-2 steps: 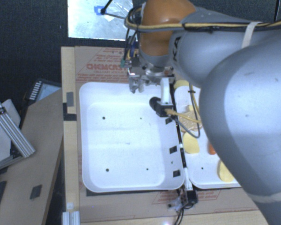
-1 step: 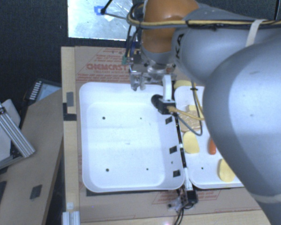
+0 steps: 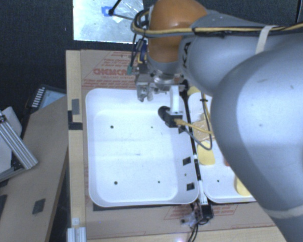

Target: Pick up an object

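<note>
My gripper (image 3: 145, 94) hangs over the far edge of the left white bin (image 3: 136, 150), near its back right corner, pointing down. I see nothing gripped in it. The big grey arm with its orange band (image 3: 171, 19) covers most of the right bin (image 3: 217, 198). In that right bin a pale yellow object (image 3: 207, 157) lies close to the divider, and another yellow object (image 3: 242, 186) peeks out from under the arm near the front. A third yellowish patch (image 3: 194, 92) shows at the right bin's back edge.
Both bins rest on a cardboard sheet (image 3: 106, 69) with red print. An aluminium frame (image 3: 10, 140) slants at the left edge of the bench. A shiny panel (image 3: 98, 14) lies beyond the cardboard at the back.
</note>
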You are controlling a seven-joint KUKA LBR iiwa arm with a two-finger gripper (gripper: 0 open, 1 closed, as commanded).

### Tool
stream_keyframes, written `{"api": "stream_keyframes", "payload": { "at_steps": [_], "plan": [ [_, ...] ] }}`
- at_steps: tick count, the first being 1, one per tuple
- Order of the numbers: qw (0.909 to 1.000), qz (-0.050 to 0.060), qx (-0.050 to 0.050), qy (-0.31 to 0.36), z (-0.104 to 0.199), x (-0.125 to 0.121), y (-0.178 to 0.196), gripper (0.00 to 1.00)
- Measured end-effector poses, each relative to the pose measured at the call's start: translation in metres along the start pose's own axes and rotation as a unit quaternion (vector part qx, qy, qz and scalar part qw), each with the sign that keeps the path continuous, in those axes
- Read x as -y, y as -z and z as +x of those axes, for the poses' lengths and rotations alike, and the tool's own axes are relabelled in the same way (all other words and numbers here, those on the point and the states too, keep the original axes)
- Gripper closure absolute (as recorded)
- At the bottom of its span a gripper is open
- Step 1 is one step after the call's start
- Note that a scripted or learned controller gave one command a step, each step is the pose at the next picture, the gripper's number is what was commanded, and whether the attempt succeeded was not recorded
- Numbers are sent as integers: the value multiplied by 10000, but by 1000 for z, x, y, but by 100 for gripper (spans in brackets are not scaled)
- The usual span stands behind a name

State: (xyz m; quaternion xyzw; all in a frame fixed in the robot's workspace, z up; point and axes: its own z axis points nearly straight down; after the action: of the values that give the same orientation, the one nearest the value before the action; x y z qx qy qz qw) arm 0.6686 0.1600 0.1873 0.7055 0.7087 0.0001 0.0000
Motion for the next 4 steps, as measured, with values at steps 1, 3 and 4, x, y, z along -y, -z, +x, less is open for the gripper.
{"api": "stream_keyframes", "payload": {
  "at_steps": [1, 3, 4],
  "plan": [
    [10000, -17, -9, 5, 0, -1, 12, 100],
    [10000, 3, -1, 4, 19, 0, -7, 100],
    [10000, 12, 0, 6, 42, 1, -46, 100]
  ]
}}
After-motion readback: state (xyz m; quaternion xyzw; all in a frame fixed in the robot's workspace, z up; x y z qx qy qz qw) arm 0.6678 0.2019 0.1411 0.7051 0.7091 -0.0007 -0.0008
